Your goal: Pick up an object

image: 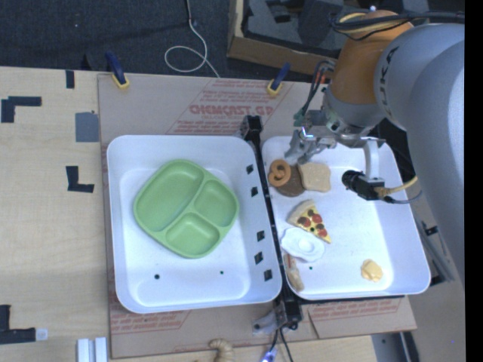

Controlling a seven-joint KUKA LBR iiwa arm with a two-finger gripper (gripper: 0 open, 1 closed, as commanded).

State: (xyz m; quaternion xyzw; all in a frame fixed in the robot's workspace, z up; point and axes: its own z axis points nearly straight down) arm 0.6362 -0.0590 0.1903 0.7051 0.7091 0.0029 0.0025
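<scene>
My gripper point(305, 148) hangs over the back left part of the right bin point(400, 225), just above a brown doughnut point(279, 175) and a tan slice of toast point(315, 176). Nothing shows between its fingers. Further forward lie a pizza slice point(311, 221), a fried egg point(302, 244), a small brown piece point(293, 275) by the bin's left wall and a yellow lump point(371, 270) at the front right.
A green divided plate point(186, 208) lies in the left bin point(128, 277). A black divider with clips point(260, 210) runs between the bins. The big grey arm point(423, 74) covers the right bin's back right corner. Blue clamps point(115, 69) hold the cardboard at the back.
</scene>
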